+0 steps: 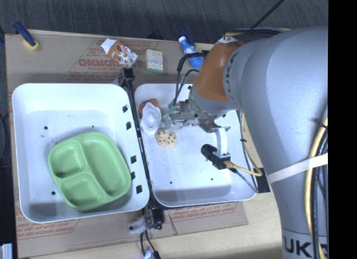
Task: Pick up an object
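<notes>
The right bin [189, 188] holds a round tan cookie-like piece [165, 138], a white crumpled object [150, 119] and a brownish object [149, 106] just behind it, all near the bin's left wall. My gripper [172, 115] hangs low over the bin's back left part, right beside the white object and just above the cookie-like piece. The grey arm with its orange band [215, 79] covers the bin's back right part. Nothing can be seen held by the gripper.
In the left bin [33, 107] lies a green divided plate [89, 169]. Behind the bins sit a snack packet [118, 53], a small box [154, 61] and a blue clamp [189, 48]. A black connector with a yellow cable [216, 157] hangs over the right bin's middle.
</notes>
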You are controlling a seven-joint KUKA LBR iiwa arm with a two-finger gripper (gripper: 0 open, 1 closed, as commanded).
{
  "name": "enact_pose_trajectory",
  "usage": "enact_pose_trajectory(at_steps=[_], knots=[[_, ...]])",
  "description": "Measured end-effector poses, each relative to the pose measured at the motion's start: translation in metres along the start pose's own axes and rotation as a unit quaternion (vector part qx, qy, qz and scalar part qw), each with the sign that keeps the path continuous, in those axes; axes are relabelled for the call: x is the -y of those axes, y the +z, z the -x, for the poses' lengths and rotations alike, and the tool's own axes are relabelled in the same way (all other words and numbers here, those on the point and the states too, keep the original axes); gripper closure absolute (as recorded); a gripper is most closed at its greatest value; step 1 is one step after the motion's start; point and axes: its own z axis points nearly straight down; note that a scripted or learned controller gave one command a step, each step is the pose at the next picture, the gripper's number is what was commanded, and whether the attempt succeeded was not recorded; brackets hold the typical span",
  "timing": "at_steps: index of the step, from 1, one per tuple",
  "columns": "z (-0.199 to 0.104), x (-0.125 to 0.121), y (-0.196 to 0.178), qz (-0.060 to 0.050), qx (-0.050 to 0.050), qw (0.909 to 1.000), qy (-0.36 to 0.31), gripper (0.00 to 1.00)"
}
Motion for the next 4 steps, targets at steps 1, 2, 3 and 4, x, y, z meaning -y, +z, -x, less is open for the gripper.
enact_pose_trajectory(at_steps=[1,2,3,4], knots=[[-0.024,0.027,-0.132,-0.001,0.001,1.0000,0.002,1.00],[-0.077,0.102,-0.142,-0.003,0.001,1.0000,0.001,1.00],[-0.076,0.102,-0.142,-0.003,0.001,1.0000,0.002,0.00],[-0.076,0.102,-0.142,-0.003,0.001,1.0000,0.002,0.00]])
